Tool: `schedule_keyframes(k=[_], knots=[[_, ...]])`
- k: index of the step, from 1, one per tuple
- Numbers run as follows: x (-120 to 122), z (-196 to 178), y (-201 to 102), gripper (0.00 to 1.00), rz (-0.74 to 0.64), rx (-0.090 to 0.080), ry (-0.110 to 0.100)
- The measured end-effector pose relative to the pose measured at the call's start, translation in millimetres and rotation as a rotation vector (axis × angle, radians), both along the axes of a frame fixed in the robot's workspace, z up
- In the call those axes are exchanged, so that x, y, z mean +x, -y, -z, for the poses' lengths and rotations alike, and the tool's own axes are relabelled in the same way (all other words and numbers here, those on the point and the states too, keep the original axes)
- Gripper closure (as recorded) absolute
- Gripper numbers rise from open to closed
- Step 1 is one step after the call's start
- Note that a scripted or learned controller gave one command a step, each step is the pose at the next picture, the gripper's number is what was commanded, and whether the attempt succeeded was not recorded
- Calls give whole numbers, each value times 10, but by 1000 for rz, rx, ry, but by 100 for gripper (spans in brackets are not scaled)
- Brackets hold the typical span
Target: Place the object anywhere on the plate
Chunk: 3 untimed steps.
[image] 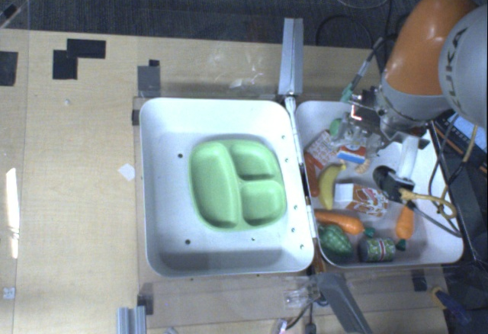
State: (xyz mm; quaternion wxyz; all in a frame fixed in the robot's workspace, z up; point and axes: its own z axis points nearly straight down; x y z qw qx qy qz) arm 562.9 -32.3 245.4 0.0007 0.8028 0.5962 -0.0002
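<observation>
The grey arm (438, 50) reaches in from the right, its orange band high over the right bin (450, 248), wrist pointing down toward that bin's far left part. The left bin (160, 172) holds the green sectioned plate (238, 182). The gripper (364, 126) hangs above a red-and-white packet (326, 148); whether it grips anything cannot be told. Nearer lie a banana (329, 184), a carrot (339, 221) and a green can (377, 249).
</observation>
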Motion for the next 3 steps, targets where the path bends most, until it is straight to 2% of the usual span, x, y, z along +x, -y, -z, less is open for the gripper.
schedule_keyframes(k=[1, 2, 3], knots=[[-49, 85, -666, 100, 9, 2, 0], [-159, 44, -1373, 100, -220, 1, -1], [-159, 44, -1371, 0, -219, 1, 0]])
